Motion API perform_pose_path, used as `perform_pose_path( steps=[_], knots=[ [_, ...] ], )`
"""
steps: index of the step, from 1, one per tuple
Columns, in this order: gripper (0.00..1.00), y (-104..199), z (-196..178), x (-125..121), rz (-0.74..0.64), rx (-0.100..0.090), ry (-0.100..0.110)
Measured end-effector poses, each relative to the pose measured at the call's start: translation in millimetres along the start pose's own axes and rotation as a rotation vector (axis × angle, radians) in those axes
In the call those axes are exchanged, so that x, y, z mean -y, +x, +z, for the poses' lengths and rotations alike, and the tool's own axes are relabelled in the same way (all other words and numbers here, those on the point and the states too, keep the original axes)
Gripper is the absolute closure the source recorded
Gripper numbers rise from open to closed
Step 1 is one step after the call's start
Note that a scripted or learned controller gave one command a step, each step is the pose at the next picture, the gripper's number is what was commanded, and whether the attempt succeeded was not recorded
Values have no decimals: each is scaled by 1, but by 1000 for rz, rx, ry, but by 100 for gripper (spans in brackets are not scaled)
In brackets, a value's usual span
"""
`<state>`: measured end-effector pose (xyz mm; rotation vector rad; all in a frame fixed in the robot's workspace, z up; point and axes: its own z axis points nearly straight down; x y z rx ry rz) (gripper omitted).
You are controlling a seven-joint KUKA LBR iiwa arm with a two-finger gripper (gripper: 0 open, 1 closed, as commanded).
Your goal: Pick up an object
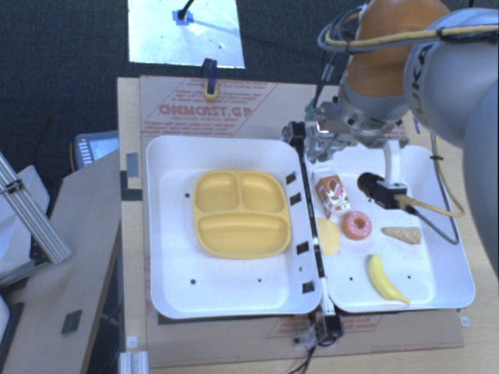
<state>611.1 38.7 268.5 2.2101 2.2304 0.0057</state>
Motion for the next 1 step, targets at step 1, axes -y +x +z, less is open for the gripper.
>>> perform_pose_path(
  steps=[1],
  knots=[
    [100,44,20,-13,0,0,2]
  ],
)
